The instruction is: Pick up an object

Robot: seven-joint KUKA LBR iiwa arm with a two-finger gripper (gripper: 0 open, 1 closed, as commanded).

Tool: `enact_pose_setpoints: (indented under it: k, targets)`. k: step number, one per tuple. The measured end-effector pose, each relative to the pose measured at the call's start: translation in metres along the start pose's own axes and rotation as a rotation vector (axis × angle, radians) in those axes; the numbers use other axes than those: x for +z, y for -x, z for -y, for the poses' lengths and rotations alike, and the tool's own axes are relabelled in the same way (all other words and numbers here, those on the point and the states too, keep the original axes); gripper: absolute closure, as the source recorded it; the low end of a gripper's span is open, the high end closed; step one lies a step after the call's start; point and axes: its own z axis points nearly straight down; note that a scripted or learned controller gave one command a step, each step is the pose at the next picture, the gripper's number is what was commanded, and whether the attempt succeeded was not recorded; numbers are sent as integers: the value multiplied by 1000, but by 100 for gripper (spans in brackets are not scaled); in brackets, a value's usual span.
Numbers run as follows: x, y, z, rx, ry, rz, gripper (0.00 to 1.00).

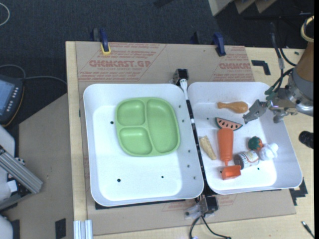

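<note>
1. The arm (305, 78) enters from the right edge; its end effector (264, 111) hangs over the upper right part of the right bin (289, 168), fingers spread apart with nothing between them. One finger (252, 112) reaches left toward the watermelon slice.
2. The left bin (99, 148) holds a green divided plate (148, 127), lying flat in its upper half.
3. The right bin holds a wooden spoon-like piece (233, 105), a toy watermelon slice (228, 124), an orange bottle (227, 152), a tan wedge (208, 147), a small green and red ball (255, 143) and a small white bottle (255, 156).
4. The orange bottle lies on its side, long axis running near to far, cap toward the near rim, between the wedge and the white bottle.
5. Both bins rest side by side on the table (79, 73).
</note>
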Motion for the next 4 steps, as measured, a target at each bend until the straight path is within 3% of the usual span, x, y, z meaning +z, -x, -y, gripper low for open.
enact_pose_setpoints:
  k: [1, 3, 4]
  targets:
    - [-7, 0, -2, -3, 13, 3, 0]
    - [83, -3, -12, -3, 9, 1, 0]
    - [136, -5, -21, -4, 26, -4, 0]
